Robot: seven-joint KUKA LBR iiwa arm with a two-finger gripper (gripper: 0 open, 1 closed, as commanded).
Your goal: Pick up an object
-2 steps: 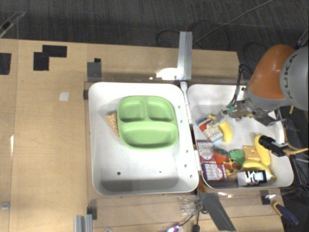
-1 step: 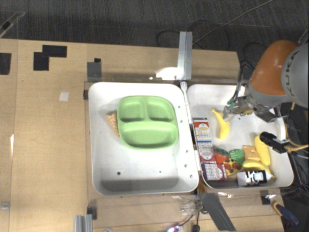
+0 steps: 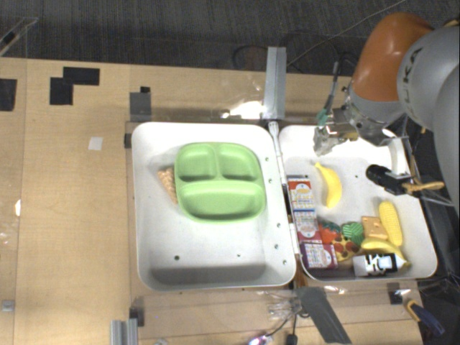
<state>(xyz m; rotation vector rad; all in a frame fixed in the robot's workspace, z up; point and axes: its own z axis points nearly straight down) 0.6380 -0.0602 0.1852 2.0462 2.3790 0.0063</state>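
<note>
The tool (image 3: 325, 139) hung over the right bin (image 3: 359, 165); whether it was open or closed could not be told. The banana (image 3: 330, 183) lay just below it. Descending off-centre, it risked nudging the curved fruit aside and closing on nothing.

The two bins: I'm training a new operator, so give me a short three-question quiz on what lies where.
1. True or false: the green tray lies in the left bin.
2. Which lies nearest the gripper: A the banana, B the corn cob, C the bottle?
3. Fill in: the banana lies in the ___ bin.

Key: 1 true; 2 A; 3 right.
</note>
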